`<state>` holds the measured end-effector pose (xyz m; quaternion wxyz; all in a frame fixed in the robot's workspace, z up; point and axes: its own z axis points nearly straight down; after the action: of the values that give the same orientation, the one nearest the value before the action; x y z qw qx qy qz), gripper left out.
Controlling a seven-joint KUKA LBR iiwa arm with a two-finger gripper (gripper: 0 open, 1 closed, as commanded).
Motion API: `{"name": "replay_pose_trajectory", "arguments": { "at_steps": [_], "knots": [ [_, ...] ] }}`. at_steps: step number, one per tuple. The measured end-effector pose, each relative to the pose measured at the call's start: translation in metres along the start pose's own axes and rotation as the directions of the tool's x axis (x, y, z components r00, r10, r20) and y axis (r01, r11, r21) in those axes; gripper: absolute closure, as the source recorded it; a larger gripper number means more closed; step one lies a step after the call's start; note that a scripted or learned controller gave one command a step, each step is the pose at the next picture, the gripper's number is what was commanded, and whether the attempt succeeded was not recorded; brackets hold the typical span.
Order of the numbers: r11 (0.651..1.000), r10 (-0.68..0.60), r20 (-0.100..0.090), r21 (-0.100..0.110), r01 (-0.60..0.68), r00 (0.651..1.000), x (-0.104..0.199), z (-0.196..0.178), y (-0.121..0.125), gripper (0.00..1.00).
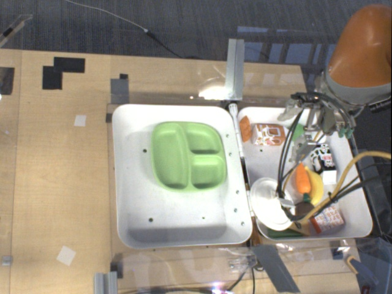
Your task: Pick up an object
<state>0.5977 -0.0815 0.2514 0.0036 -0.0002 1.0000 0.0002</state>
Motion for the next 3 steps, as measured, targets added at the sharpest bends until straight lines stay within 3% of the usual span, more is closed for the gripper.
{"name": "replay_pose_trajectory", "arguments": {
  "at_steps": [1, 3],
  "knots": [
    [1.0, 0.003, 0.017, 0.006, -0.003, 1.0, 0.023, 0.135, -0.026, 0.0],
    [0.983, 0.182, 0.039, -0.001, -0.183, 0.982, 0.042, 0.152, -0.05, 0.0]
  ]
}}
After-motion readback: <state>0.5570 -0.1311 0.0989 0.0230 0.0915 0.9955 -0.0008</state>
